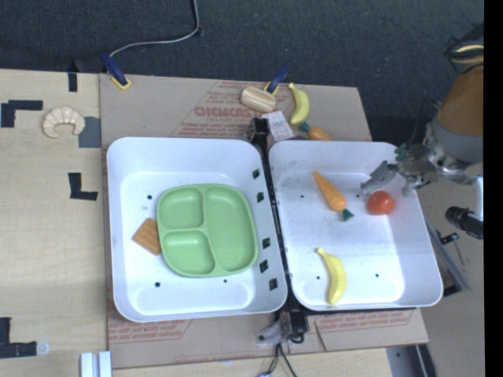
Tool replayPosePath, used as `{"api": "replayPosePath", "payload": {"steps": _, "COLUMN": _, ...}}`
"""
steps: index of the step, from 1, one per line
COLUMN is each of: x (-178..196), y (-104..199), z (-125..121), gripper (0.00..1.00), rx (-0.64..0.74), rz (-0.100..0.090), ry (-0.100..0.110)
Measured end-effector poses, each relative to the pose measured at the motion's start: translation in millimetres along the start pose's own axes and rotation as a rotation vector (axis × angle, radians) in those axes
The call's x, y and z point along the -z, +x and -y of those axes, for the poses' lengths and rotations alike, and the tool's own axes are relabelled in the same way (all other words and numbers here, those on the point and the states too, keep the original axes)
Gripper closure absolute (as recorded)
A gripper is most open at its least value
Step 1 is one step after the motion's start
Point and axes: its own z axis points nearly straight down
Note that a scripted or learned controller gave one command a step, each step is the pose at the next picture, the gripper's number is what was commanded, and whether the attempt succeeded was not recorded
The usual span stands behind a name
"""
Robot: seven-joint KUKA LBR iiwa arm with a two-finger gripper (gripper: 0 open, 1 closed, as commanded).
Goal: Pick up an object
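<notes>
In the right bin [409, 289] lie an orange carrot [330, 192], a red tomato [381, 203] and a yellow banana [334, 275]. My gripper [387, 187] reaches in over the bin's right rim and hangs just above the tomato. It is open, with one finger [375, 181] slanting left towards the carrot and the other on the right of the tomato. Nothing is between the fingers. The left bin [126, 163] holds a green divided plate [208, 228] with a flat tan cracker [147, 236] beside its left edge.
Behind the bins, on the cardboard, sit a bread roll [258, 97], a second banana [299, 103], a small white packet [276, 124] and an orange piece [318, 133]. A croissant [63, 121] lies far left on the bench.
</notes>
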Motion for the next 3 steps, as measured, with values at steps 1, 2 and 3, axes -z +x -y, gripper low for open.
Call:
{"api": "replayPosePath", "payload": {"steps": 1, "x": -94.3, "y": 33.6, "z": -75.6, "gripper": 0.0, "rx": 0.001, "rz": -0.001, "ry": 0.002}}
{"api": "replayPosePath", "payload": {"steps": 2, "x": -111.8, "y": 70.0, "z": -59.6, "gripper": 0.0, "rx": 0.0, "rz": 0.003, "ry": -0.003}}
{"api": "replayPosePath", "payload": {"steps": 3, "x": -101.3, "y": 69.6, "z": -60.3, "gripper": 1.0, "rx": 0.002, "rz": 0.005, "ry": -0.006}}
